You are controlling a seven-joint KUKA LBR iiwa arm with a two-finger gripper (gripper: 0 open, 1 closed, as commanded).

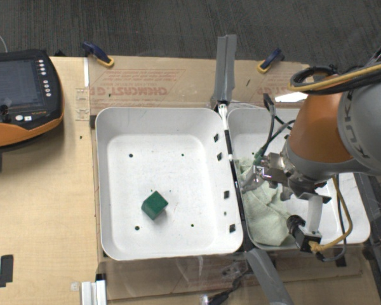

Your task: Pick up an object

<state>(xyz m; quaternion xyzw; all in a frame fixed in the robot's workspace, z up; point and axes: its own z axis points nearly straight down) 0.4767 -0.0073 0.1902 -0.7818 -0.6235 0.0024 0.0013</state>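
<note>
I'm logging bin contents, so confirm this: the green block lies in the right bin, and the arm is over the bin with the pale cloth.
One thing is wrong. The camera view shows the green block in the left bin, not the right one. The rest holds: the arm is over the right bin, which holds the pale cloth.
</note>
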